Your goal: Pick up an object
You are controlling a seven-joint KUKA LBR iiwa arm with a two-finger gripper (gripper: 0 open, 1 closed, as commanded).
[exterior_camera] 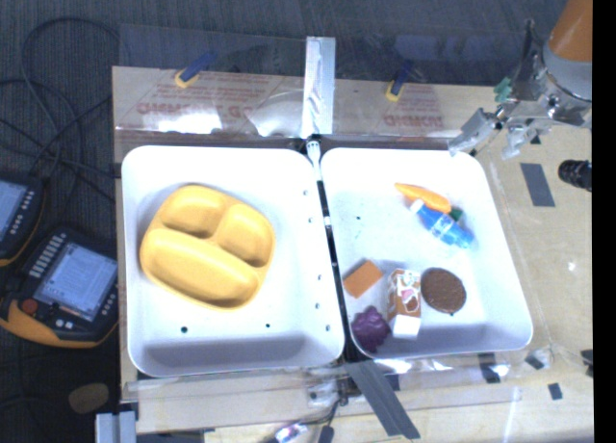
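The gripper sits at the upper right, just outside the far right corner of the right bin, with nothing between its fingers; how wide they stand I cannot tell, since metal and bracket blur together there.

Things to pick lie in the right bin. A carrot lies near the far wall, touching a blue bottle just beside it. Toward the near wall sit an orange block, a small carton, a brown disc and a purple piece, all packed close. The left bin holds one large yellow lump.

The risks, as I judge them:

- The near cluster is tight. Fingers coming down on the carton could land on the block or the disc and push them aside instead of closing round one thing.
- The purple piece lies by the near wall, so a finger may strike the rim.
- Carrot and bottle touch; a grasp on either may drag the other or let a rounded body roll out.
- The disc looks flat and may slip under the fingertips.
- The yellow lump is probably too broad to span.
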